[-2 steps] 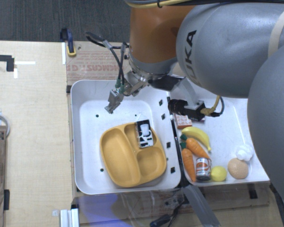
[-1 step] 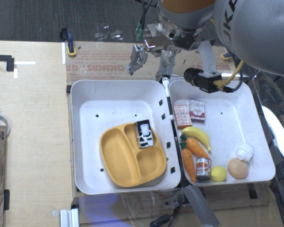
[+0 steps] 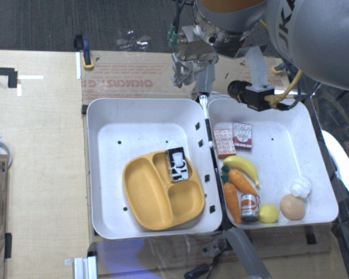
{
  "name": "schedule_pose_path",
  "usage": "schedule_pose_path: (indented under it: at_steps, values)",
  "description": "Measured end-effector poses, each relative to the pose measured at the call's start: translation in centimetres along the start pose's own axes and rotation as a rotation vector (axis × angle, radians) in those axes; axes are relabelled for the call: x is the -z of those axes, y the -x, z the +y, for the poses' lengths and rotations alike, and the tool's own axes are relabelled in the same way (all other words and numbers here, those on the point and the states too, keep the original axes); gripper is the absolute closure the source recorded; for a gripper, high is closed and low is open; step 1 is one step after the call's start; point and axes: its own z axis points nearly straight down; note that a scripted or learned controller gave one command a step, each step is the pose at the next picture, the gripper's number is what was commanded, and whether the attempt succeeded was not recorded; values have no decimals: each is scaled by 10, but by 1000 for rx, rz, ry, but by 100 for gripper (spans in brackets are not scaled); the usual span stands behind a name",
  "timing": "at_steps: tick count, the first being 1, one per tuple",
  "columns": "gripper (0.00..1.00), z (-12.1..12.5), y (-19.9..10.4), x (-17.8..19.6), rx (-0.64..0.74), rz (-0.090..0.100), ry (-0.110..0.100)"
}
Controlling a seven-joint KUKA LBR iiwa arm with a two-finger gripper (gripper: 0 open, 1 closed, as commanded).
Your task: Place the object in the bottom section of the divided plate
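Note:
A yellow divided plate (image 3: 159, 193) lies in the left bin (image 3: 104, 156), towards its front right. It has one large section on the left and two smaller ones on the right. A small black-and-white packet (image 3: 177, 165) rests in the upper right section, leaning on the plate's rim. The lower right section (image 3: 187, 200) holds nothing. My gripper (image 3: 191, 77) hangs high over the back rim where the two bins meet, well apart from the plate and the packet, with nothing visible in it.
The right bin (image 3: 279, 138) holds two small red-and-white boxes (image 3: 233, 138), a banana (image 3: 243, 167), two carrots (image 3: 239, 185), a small can (image 3: 249, 207), a lemon (image 3: 269, 213), a brown egg-like ball (image 3: 292, 207) and a white bulb (image 3: 300, 186). A black cylinder (image 3: 249, 93) on the arm overhangs the right bin's back.

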Motion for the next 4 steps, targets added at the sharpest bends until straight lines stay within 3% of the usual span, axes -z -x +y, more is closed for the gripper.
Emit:
schedule_pose_path:
  at_steps: [1, 2, 3, 4]
  values:
    - [100, 60, -18, -79, -336, 3, 1]
    - [100, 33, -42, -171, -408, 3, -1]
    - [100, -2, -48, -173, -756, 4, -2]
    - [100, -41, -71, -235, -963, 3, -4]
